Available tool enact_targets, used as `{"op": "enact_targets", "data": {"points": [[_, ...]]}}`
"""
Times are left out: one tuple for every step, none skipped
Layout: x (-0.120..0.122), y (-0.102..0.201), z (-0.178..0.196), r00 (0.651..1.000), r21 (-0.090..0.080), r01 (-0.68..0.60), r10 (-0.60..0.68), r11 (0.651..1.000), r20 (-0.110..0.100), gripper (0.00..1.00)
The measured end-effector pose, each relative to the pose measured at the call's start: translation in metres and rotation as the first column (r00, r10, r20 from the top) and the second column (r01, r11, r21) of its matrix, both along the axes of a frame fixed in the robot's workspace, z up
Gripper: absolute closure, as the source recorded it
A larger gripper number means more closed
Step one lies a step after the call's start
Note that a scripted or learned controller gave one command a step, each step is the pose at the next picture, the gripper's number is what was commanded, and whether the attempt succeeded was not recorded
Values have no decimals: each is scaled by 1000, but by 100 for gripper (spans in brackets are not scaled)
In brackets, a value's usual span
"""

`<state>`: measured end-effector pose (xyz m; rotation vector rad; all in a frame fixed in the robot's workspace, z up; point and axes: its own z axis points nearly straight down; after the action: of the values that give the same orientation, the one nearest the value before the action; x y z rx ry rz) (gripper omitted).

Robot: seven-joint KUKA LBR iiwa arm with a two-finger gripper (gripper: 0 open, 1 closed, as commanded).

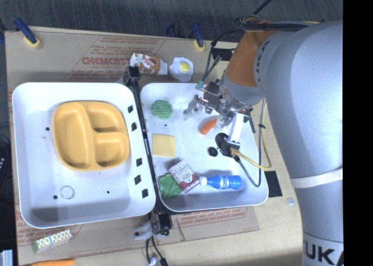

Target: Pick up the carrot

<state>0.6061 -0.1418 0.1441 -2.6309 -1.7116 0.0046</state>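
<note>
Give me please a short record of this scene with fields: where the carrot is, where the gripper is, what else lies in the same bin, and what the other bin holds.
carrot: orange carrot lying in the right bin, upper middle part
gripper: gripper low over the right bin, close beside the carrot; grasp cannot be told
same bin: green ball, yellow square, red-and-white packet, green piece, blue bottle
other bin: left bin holds a yellow divided tray

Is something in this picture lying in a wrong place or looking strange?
Yes. Several things lie outside the bins on the bench: a small packet and a white and yellow item behind the right bin, and a wrapped sweet in front of the left bin.
</note>
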Motion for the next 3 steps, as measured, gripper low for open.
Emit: {"op": "enact_targets", "data": {"points": [[0, 1, 10, 1000, 1, -6, 6, 1000, -3, 100], [-46, 50, 43, 943, 1, 333, -333, 943, -3, 100], [-87, 105, 47, 849, -2, 528, -528, 849, -5, 100]]}}
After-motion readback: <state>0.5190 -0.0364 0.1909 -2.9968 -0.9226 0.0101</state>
